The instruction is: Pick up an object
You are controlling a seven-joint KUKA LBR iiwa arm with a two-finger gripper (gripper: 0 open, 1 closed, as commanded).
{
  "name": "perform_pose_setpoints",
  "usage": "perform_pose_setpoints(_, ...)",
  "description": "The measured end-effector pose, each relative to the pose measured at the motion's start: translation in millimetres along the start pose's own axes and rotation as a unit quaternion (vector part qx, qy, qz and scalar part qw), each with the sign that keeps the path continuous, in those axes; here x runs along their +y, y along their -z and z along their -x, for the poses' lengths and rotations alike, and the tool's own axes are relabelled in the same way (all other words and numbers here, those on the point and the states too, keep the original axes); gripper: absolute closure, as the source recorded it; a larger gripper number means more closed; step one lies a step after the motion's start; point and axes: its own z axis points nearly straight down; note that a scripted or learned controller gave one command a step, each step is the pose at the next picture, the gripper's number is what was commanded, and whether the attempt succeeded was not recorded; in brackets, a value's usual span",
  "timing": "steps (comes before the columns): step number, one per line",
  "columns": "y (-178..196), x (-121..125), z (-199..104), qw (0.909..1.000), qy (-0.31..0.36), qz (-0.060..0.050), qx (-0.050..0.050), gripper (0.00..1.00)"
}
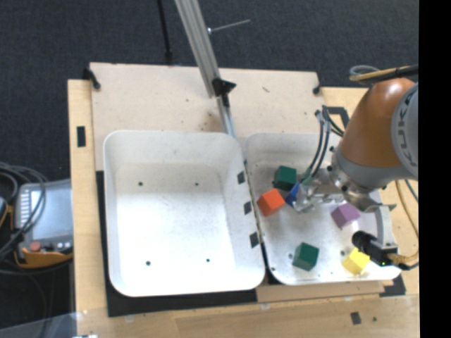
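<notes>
Orange block [270, 202] beside gripper [301, 201], rt bin [282, 277].

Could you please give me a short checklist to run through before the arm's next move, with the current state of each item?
1. End effector down inside the right bin: ok.
2. Block between its fingers: cannot tell; a blue block sits right at the tip.
3. Neighbours apart from the tip: not ok; the orange block and a green block crowd it.
4. Other blocks within the bin: ok; purple block, yellow block and second green block lie on its floor.
5. Left bin in place beside the right bin: ok.
</notes>
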Motion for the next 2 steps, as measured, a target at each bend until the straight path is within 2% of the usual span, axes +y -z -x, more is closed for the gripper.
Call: perform_pose_setpoints(2,21.0,-8.6,-110.9,1.0000,0.001,0.002,0.000,1.00)
